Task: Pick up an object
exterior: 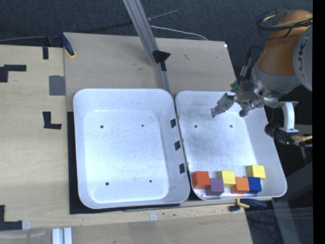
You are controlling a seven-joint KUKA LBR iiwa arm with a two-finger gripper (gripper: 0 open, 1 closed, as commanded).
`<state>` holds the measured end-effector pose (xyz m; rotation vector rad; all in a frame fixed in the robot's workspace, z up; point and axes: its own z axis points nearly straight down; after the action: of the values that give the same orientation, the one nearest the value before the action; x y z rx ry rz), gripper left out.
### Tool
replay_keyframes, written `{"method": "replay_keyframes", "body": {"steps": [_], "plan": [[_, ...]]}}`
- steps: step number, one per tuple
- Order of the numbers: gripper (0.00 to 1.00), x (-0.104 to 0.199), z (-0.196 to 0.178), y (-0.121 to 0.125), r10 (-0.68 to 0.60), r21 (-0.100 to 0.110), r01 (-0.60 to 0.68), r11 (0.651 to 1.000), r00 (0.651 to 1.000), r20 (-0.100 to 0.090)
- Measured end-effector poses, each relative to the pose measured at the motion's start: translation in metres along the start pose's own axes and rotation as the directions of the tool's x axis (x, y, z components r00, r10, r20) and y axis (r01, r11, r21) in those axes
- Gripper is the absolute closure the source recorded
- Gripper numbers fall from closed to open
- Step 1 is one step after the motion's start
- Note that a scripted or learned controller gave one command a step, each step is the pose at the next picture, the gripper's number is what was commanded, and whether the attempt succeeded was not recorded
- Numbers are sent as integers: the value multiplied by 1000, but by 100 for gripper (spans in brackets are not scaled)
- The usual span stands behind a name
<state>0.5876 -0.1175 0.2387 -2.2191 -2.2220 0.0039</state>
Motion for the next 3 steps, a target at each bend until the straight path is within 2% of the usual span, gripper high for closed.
{"method": "replay_keyframes", "body": {"steps": [1, 2, 3], "plan": [[0, -18, 53, -19, 3, 5, -3, 1000, 1000, 0], [0, -2, 151, -2, -1, 3, 1, 1000, 1000, 0], [0, 12, 147, -5, -1, 1, 1, 1000, 1000, -1]]}}
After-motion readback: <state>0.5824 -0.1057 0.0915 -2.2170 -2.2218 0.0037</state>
